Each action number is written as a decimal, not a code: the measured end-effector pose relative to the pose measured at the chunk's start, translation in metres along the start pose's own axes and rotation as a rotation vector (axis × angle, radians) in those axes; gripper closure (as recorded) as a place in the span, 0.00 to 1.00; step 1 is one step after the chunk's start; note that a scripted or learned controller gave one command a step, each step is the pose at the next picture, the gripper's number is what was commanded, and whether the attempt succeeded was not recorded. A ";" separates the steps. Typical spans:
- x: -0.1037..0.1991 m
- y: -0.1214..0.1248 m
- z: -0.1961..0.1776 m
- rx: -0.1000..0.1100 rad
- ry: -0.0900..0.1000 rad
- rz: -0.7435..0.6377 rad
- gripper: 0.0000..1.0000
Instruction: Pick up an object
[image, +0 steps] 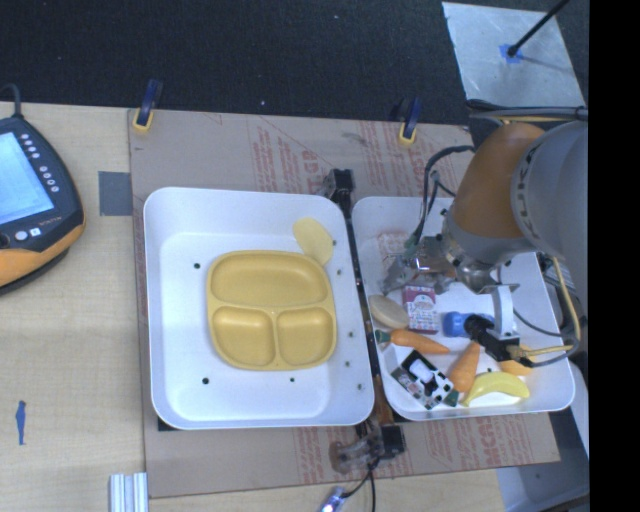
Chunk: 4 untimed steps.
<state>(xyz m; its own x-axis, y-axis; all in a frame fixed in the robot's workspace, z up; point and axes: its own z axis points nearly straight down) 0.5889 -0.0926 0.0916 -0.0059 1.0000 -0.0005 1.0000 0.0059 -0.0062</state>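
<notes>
The right bin (560, 395) holds a pile of small objects. Among them are a red and white carton (421, 308), a blue cap (453, 323), two orange carrots (425, 343) (464, 367), a yellow banana (497, 388), a beige piece (386, 309) and a black and white item (424, 382). My gripper (418, 264) hangs low over the back of this pile, just above the carton, under the grey and orange wrist (500, 195). The wrist hides much of it, and I see nothing held in it.
In the left bin (170, 300) lies a yellow divided plate (271, 309), and a pale yellow chip (314, 238) rests at the plate's far right corner. A teach pendant (30, 205) sits on the bench at the far left. Cables (545, 350) trail across the right bin.
</notes>
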 end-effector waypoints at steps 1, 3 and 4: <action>-0.005 -0.021 0.000 -0.001 0.000 0.000 0.00; 0.000 0.034 -0.002 -0.003 0.001 0.002 0.00; -0.001 0.033 -0.012 0.000 0.002 0.001 1.00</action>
